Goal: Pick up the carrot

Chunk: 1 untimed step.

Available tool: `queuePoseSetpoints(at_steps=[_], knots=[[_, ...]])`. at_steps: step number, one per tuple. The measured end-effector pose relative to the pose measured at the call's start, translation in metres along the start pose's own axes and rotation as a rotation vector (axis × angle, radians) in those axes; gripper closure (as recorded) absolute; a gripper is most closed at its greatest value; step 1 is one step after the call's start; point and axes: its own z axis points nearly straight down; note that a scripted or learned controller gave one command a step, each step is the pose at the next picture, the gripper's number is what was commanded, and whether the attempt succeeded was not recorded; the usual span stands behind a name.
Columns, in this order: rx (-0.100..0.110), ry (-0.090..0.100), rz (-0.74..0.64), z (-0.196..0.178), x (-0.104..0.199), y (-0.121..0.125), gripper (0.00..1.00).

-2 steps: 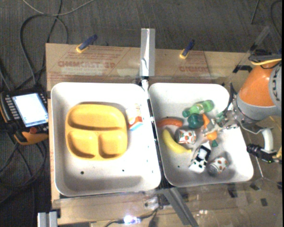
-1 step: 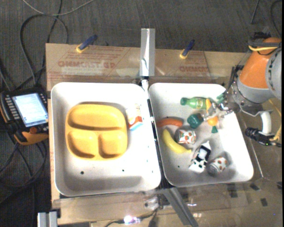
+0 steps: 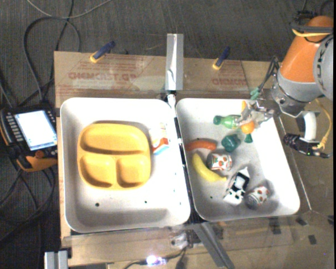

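Front edge of the bench (image 3: pixel 173 231) is closest, with a small lit LED (image 3: pixel 152 259) just below it. Largest things are the left bin (image 3: pixel 73 206) and the right bin (image 3: pixel 285 200), side by side with rims touching in the middle. A yellow divided tray (image 3: pixel 116 154) fills most of the left bin, and a small white-and-red item (image 3: pixel 160 139) sits against its right edge. The arm (image 3: pixel 308 55) comes in from the right, orange band up top, and reaches over the right bin's far right corner. A pendant (image 3: pixel 31 129) with a lit screen lies on the floor left of the bins. In the right bin a banana (image 3: pixel 204 170) lies near the left wall, with an orange-red piece (image 3: pixel 200 145) just above it. A spotted can (image 3: pixel 219 161) touches the banana. A black-and-white carton (image 3: pixel 237 185) and a second spotted can (image 3: pixel 258 195) sit close together near the front. A teal piece (image 3: pixel 229 143) is mid-bin. The carrot (image 3: pixel 247 128) is in the far part of the right bin, its orange body directly under the gripper (image 3: pixel 252 115) and what looks like a green top pointing left. The gripper is right on or just above the carrot. Can't tell whether it's open or closed, or whether there is contact. Two blue-and-yellow clamps (image 3: pixel 102 50) (image 3: pixel 221 58) sit on the board behind the bins.
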Motion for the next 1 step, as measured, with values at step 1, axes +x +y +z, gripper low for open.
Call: queuePoseSetpoints(at_steps=[1], knots=[[0.000,-0.001,-0.052,-0.0724,0.0576,0.0333,1.00]])
